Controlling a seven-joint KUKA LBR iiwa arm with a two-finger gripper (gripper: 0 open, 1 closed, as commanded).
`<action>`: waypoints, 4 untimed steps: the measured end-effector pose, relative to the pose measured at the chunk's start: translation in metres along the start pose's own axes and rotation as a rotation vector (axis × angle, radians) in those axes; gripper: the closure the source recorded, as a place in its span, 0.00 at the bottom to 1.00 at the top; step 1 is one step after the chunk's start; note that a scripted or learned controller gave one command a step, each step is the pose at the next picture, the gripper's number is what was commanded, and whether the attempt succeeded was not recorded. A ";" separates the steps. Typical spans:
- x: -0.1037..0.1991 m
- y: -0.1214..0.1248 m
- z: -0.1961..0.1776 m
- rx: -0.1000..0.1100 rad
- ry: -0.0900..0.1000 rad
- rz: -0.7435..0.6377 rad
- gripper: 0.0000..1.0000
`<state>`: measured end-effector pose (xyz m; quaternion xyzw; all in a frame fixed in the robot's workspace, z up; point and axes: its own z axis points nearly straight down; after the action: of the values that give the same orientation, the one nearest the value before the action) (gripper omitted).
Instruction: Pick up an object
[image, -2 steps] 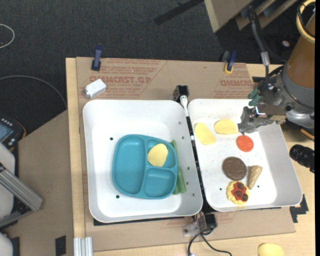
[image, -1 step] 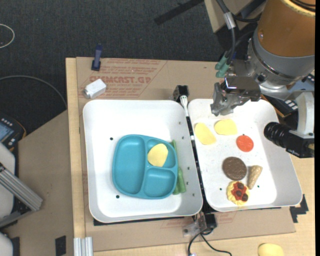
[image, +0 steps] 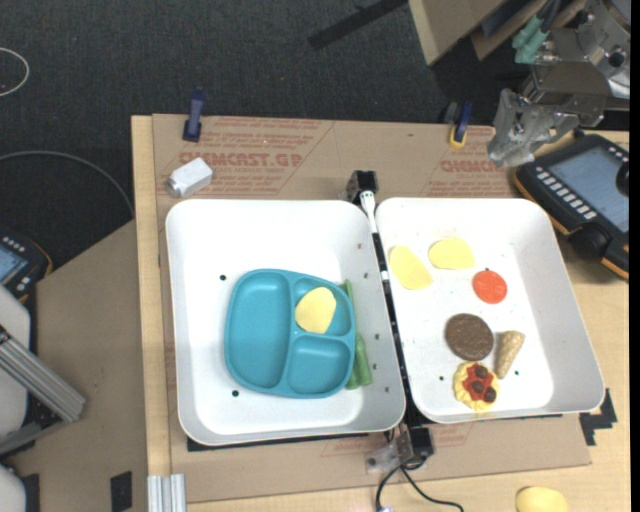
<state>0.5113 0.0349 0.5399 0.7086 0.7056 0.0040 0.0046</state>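
Gripper (image: 525, 125) parked at 1 o'clock, beyond right bin (image: 570, 330) far rim; finger state: cannot tell. Nearest candidates, yellow pieces (image: 450, 254), lie toward 7 o'clock from it. Orange tomato (image: 489, 286) just past them. No object held.

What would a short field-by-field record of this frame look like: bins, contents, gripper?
left bin: holds a blue divided tray
tray contents: one yellow piece in its upper right compartment
beside tray: green strip along its right edge
right bin: two yellow pieces, orange-red round piece, brown disc, tan cone, yellow piece with red and dark toppings
gripper: above the bench beyond the right bin's far edge, away from every item
task state: nothing picked up yet
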 end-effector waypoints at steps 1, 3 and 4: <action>-0.046 -0.010 0.079 0.020 -0.001 0.001 1.00; -0.022 -0.029 0.189 0.030 -0.002 0.004 1.00; -0.128 -0.037 0.246 0.021 -0.002 0.009 1.00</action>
<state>0.4772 -0.0928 0.2932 0.7116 0.7025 -0.0040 -0.0020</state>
